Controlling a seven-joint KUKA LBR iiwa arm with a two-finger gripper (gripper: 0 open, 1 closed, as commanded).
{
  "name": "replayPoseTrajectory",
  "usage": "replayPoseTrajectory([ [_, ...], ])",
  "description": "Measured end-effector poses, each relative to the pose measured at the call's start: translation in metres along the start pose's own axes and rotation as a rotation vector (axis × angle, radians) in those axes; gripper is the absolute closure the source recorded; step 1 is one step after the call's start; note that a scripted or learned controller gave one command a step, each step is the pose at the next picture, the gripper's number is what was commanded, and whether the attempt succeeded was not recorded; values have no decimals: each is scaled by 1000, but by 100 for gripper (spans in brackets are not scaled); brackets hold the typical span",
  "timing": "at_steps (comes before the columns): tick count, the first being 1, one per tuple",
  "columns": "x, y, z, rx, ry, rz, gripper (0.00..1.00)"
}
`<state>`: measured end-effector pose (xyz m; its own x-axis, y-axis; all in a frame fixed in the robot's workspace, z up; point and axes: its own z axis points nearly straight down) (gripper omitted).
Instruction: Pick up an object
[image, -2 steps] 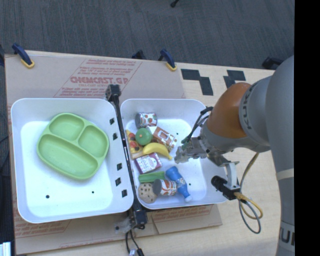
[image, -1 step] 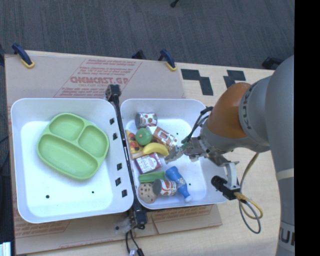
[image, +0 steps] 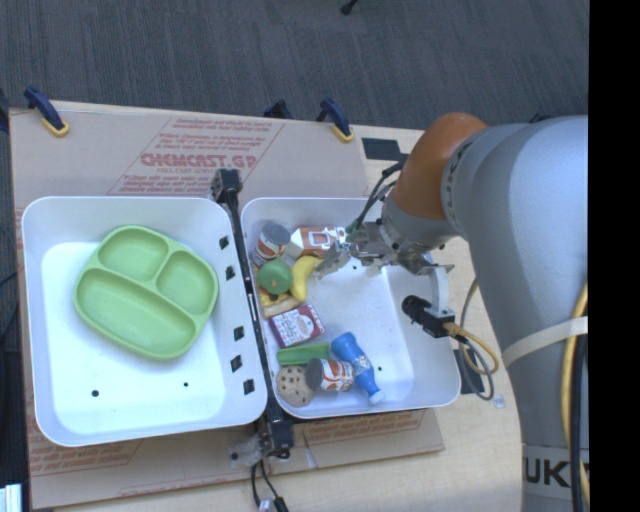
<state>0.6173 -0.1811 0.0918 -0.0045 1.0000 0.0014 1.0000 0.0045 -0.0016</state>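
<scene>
The right bin (image: 425, 375) holds several small toy items. Along its left side lie a tin can (image: 272, 243), a red and white carton (image: 318, 238), a green round fruit (image: 275, 275) and a banana (image: 303, 272). Lower down are a red and white box (image: 297, 325), a green stick-shaped piece (image: 303, 352), a blue bottle (image: 355, 362), a cookie (image: 291, 383) and a second small can (image: 335, 375). My gripper (image: 347, 248) is low in the bin's upper part, just right of the carton and above the banana's tip. Nothing shows in its grasp.
The left bin (image: 60, 400) holds a green divided plate (image: 147, 290). Cardboard (image: 190, 150) lies behind the bins, held by blue clamps (image: 45, 108). The grey arm (image: 500, 210) covers the right bin's far right corner, and a black cable fitting (image: 428, 315) hangs over its right side.
</scene>
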Motion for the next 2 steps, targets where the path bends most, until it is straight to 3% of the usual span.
replayPoseTrajectory([
  [1,0,0,-10,1,1,-4,100],
  [2,13,-1,-84,-3,-1,-1,100],
])
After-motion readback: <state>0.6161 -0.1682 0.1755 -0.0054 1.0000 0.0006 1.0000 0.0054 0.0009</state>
